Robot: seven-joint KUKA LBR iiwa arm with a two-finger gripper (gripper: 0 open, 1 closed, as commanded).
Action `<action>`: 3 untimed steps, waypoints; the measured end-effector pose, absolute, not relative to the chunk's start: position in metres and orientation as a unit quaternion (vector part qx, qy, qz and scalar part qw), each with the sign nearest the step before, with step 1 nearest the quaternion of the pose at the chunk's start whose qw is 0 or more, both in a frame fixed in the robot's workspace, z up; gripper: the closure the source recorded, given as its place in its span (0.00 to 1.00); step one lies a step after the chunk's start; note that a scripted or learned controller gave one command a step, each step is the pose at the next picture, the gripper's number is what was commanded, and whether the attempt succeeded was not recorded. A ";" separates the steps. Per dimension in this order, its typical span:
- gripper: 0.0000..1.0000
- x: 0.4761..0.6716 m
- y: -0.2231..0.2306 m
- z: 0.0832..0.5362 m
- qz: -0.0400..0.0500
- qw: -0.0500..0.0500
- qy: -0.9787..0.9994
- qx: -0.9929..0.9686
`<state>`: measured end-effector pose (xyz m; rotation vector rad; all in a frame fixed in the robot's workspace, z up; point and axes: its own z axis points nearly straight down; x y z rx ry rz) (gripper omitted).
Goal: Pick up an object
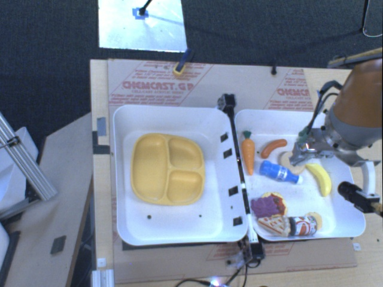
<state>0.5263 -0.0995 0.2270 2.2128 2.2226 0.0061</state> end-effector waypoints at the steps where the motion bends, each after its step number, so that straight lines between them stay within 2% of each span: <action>1: 1.00 0.531 -0.052 0.215 0.001 0.000 0.710 0.704; 2: 1.00 0.530 -0.055 0.216 0.001 0.000 0.708 0.706; 3: 1.00 0.540 -0.051 0.216 0.001 0.001 0.709 0.705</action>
